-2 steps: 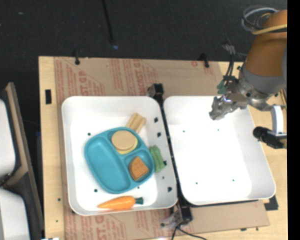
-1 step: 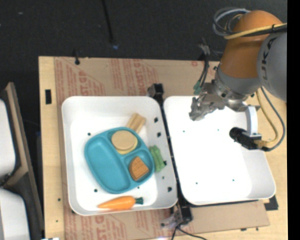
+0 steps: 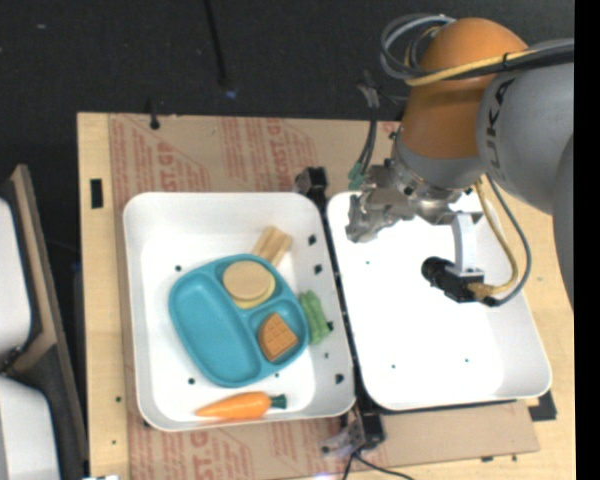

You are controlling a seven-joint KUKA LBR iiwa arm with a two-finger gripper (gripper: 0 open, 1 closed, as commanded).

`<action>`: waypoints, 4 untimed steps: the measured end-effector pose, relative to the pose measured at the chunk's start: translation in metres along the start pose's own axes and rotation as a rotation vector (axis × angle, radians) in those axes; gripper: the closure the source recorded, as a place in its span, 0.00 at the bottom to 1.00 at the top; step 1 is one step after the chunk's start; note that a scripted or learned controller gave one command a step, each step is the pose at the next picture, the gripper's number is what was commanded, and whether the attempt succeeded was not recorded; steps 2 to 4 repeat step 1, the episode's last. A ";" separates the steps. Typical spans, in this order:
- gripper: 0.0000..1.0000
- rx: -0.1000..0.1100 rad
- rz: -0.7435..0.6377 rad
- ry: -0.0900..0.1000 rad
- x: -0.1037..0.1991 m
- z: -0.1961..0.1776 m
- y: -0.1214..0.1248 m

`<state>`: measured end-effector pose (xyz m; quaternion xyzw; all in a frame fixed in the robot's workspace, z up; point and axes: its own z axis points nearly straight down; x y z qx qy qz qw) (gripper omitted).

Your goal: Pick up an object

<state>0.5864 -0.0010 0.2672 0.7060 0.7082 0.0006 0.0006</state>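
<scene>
Left of the gripper, whose grip I cannot tell, a carrot lies below a blue tray.

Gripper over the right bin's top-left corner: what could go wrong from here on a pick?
1. The gripper hangs by the bin wall, away from every object; a descent here likely grabs nothing.
2. Targets crowd the left bin: the cookie and waffle lie in the blue tray, so a grab may drag it.
3. The carrot hugs the front wall, leaving little finger room.
</scene>
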 end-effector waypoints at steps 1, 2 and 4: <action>1.00 0.002 -0.001 0.001 0.060 0.013 -0.004; 1.00 0.002 -0.001 0.001 0.060 0.013 -0.004; 1.00 0.002 -0.001 0.001 0.060 0.013 -0.004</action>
